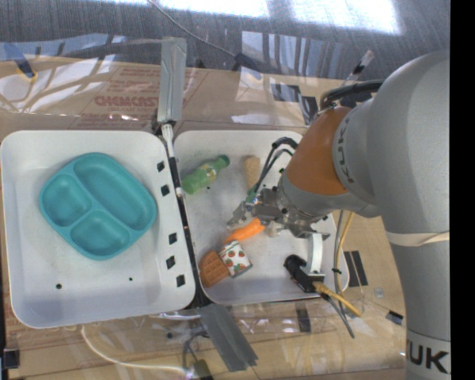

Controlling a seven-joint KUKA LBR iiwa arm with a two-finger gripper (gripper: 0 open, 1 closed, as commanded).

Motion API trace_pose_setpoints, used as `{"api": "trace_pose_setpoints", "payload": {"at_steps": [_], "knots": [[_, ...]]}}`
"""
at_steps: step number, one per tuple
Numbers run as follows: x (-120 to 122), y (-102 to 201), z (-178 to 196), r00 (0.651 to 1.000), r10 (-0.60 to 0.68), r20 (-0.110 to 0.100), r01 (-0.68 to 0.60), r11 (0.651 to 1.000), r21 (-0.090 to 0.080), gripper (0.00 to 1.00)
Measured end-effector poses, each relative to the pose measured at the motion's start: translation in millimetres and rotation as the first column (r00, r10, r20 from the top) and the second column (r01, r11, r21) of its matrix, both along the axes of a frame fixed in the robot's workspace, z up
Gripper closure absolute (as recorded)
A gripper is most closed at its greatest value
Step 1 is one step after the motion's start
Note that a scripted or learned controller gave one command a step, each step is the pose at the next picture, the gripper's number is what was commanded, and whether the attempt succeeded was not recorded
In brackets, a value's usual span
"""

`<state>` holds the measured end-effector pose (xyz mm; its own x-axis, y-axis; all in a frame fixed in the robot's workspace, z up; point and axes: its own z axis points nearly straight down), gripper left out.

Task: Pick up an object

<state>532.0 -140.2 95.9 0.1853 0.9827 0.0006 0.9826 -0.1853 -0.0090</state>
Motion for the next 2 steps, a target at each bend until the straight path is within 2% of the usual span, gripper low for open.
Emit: {"api": "trace_pose_setpoints", "payload": {"at_steps": [1, 2], "knots": [[0.4, -0.3, 8.9, 1.0, 0.004, -0.003, -0.004, 1.0, 0.001, 1.0], [40.8, 83.7, 96.0, 0.939, 0.344, 0.009, -0.344, 0.939, -0.002, 1.0]]}}
